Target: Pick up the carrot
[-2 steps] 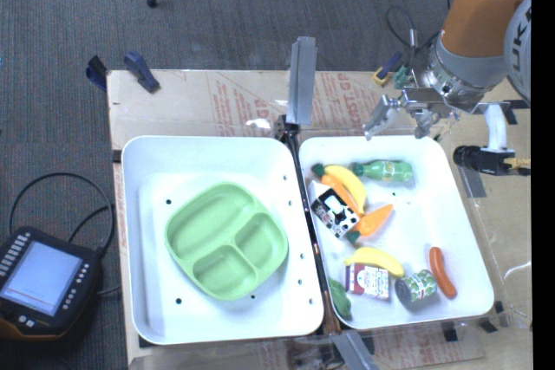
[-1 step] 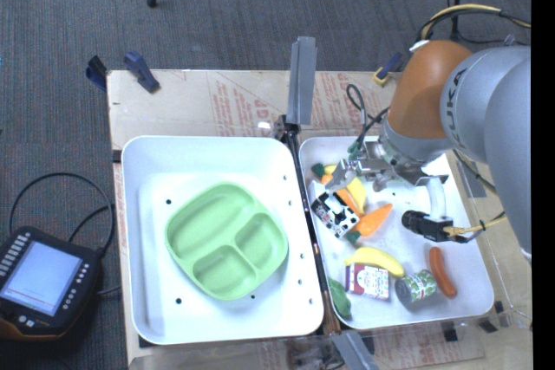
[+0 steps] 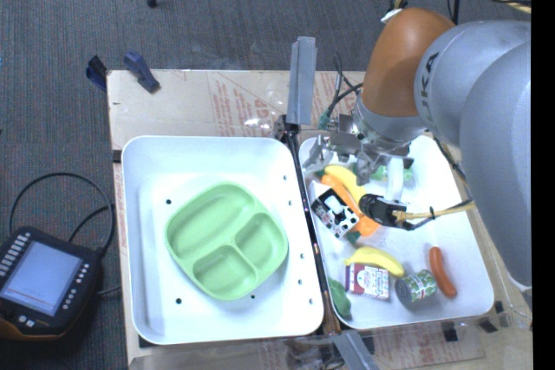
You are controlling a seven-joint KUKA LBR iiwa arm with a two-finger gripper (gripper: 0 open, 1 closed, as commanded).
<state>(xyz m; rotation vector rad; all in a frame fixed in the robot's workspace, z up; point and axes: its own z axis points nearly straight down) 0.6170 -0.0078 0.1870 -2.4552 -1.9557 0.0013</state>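
Now claw [image 3: 368, 165] over carrot [image 3: 364, 223] near bin's [image 3: 473, 225] left wall.

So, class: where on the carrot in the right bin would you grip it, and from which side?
Probably the carrot's exposed orange end, from above, closing across its width. The black-and-white box lies over its other part, and the end effector is already above that spot.

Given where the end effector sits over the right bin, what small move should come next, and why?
Probably a short descent onto the carrot. The end effector hangs just above the pile where the carrot lies beside a black-and-white box and under a yellow banana, so little room exists.
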